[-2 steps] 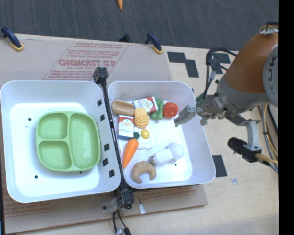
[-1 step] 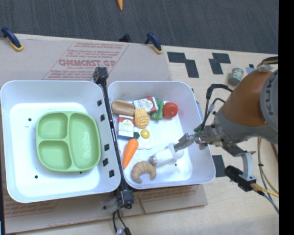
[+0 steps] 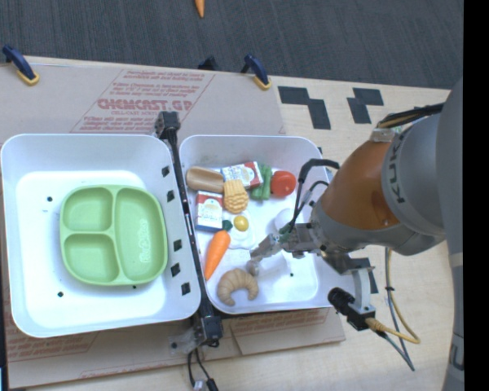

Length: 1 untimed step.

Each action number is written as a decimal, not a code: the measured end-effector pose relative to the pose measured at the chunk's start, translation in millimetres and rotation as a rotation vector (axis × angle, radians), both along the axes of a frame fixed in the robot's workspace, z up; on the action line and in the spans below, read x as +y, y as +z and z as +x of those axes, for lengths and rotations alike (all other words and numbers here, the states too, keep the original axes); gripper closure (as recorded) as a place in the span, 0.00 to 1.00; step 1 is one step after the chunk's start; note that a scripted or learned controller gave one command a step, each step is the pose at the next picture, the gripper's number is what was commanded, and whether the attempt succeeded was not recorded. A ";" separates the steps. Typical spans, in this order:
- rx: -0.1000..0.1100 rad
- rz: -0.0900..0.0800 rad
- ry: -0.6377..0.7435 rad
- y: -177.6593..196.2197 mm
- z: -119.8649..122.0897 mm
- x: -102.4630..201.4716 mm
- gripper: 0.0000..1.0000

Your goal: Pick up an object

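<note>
The right bin (image 3: pixel 308 293) holds several toy foods. A croissant (image 3: pixel 237 285) lies near its front wall, with a carrot (image 3: pixel 217 252) slanting just above it. Farther back are a corn cob (image 3: pixel 235 194), a bread roll (image 3: pixel 204 177), a red tomato (image 3: pixel 283 183), a red-and-white packet (image 3: pixel 243 173), a small carton (image 3: pixel 209 212) and a fried egg (image 3: pixel 241 225). My gripper (image 3: pixel 263 252) reaches in from the right, low over the bin floor. It points at the gap between the carrot and the croissant, just up and right of the croissant. I see nothing held in it.
The left bin (image 3: pixel 24 300) carries a green divided plate (image 3: pixel 114 235). A black divider (image 3: pixel 182 226) runs between the bins. My grey and orange arm (image 3: pixel 375 198) covers the right bin's right side. Cables (image 3: pixel 395 324) hang near the bench's front right.
</note>
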<state>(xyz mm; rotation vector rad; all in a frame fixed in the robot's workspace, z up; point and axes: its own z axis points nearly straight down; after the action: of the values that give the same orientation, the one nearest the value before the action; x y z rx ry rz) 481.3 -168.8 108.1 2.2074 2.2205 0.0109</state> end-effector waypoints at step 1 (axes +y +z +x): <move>-0.002 0.001 0.008 12.3 2.2 0.3 1.00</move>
<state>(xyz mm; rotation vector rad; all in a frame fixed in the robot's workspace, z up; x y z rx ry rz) 483.5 -168.6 120.4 2.1980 2.2289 0.0136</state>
